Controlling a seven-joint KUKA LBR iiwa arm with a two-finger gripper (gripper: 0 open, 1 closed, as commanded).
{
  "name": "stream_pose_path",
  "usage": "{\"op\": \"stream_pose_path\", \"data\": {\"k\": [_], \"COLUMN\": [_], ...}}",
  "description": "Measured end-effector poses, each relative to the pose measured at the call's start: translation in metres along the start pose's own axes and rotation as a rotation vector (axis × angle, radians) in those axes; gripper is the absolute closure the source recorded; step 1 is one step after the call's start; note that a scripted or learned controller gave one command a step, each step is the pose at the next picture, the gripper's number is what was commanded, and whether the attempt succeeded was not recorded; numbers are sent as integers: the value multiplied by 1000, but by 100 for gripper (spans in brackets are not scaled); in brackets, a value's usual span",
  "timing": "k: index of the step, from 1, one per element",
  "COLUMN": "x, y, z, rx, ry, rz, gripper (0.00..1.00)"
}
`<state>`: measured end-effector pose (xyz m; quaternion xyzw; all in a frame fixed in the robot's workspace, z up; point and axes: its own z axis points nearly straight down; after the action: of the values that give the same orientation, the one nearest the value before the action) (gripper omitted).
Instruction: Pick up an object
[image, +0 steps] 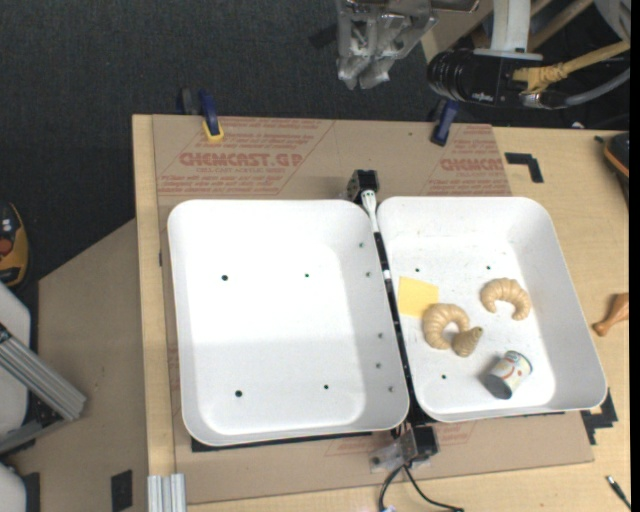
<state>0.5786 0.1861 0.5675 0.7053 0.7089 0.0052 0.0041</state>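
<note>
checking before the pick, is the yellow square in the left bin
No, the yellow square lies in the right bin, beside a croissant.

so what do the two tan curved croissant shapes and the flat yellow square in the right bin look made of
Both tan curved croissant shapes look like moulded plastic or rubber toy food: smooth, evenly coloured, faintly glossy. The flat yellow square looks like a thin matte sheet, perhaps foam or plastic; it lies flat and casts almost no shadow.

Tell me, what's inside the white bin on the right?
The right bin holds two croissant-shaped pieces, a flat yellow square and a small grey-and-white cylinder lying on its side. Whether anything lies beneath them cannot be seen.
</note>
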Motion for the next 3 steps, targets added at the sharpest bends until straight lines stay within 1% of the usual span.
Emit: {"op": "stream_pose_path", "data": {"k": [1,2,3], "x": [42,39,39], "y": [-70,-101,-100], "z": [97,42,46], "rx": [25,8,13], "ry": [-4,2,-1], "rz": [-3,2,3], "gripper": [100,100,0]}}
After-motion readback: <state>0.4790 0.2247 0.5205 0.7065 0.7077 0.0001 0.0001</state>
